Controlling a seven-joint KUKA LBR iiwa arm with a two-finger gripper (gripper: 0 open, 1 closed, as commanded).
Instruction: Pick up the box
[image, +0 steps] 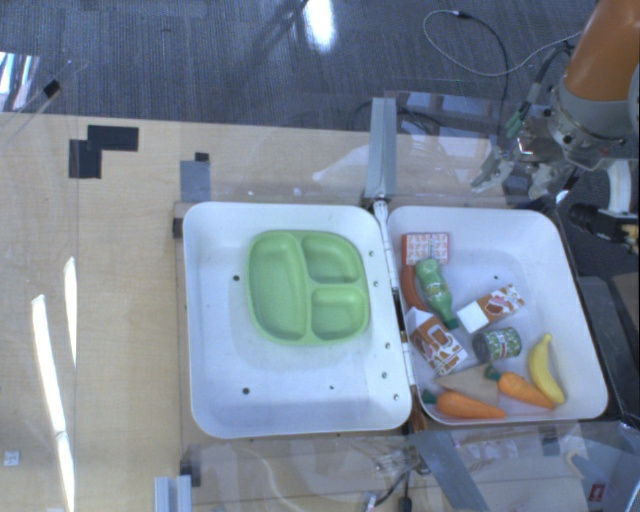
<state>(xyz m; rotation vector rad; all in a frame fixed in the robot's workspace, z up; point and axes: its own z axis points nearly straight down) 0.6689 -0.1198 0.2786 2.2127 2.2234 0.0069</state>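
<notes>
Currently, in the camera view, the gripper (518, 165) is hanging above the far rim of the right bin (495, 245), carrying nothing. The slant of the camera is hiding whether it is released or clenched, so I cannot tell. Three boxy things are lying in that bin. A patterned box (425, 246) is resting flat near the far left corner, an orange-and-white box (438, 345) is sitting tilted against the left wall, and a small carton (492, 305) is lying near the middle. The patterned box seems the easiest target, since its far and right sides are facing bare bin floor. A green bottle (434, 285) is touching or nearly touching its near edge, so a descent from straight above, closing across the free sides, is probably the safer approach. The orange-and-white box is crowded by the bottle, a can (498, 345) and a carrot (468, 405), so a grasp there is likely risking a bump. A banana (545, 370) is lying well apart, near the right wall. The left bin (220, 380) is holding a green divided tray (305, 287). Both bins are sitting on a pale wooden bench (110, 330), with dark carpet (200, 50) showing beyond it and a cable (470, 30) looping there.
</notes>
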